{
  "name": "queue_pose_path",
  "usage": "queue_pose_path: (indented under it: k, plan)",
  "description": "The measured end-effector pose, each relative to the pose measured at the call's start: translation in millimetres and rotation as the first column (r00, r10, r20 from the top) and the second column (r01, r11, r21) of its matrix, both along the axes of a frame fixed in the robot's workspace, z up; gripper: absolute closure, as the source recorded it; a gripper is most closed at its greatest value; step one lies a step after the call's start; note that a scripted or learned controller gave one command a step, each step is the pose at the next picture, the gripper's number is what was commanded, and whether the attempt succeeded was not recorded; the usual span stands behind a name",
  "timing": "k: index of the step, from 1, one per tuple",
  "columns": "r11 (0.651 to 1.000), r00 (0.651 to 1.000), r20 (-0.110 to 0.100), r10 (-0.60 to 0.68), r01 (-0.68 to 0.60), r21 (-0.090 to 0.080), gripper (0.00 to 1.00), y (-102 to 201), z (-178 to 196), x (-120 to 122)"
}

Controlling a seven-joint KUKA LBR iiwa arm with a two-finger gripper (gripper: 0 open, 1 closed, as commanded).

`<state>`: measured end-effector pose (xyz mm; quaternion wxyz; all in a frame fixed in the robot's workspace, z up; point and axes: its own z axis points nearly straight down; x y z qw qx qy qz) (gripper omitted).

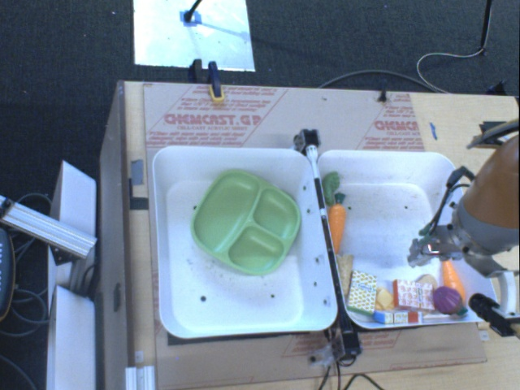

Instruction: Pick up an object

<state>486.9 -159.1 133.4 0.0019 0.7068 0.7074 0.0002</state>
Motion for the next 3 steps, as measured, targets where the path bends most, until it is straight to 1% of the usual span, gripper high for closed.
queue_pose_path:
  k: [1,2,3]
  plan:
    - [1.0,1.0,-0.001,0.001,-0.001,0.001,0.0,1,0,0]
    - [1.0,1.0,0.003,0.008,-0.008,0.011,0.0,-42,-47,3]
    - [1.0,1.0,0.004,0.008,-0.008,0.004,1.0,-45,-38,3]
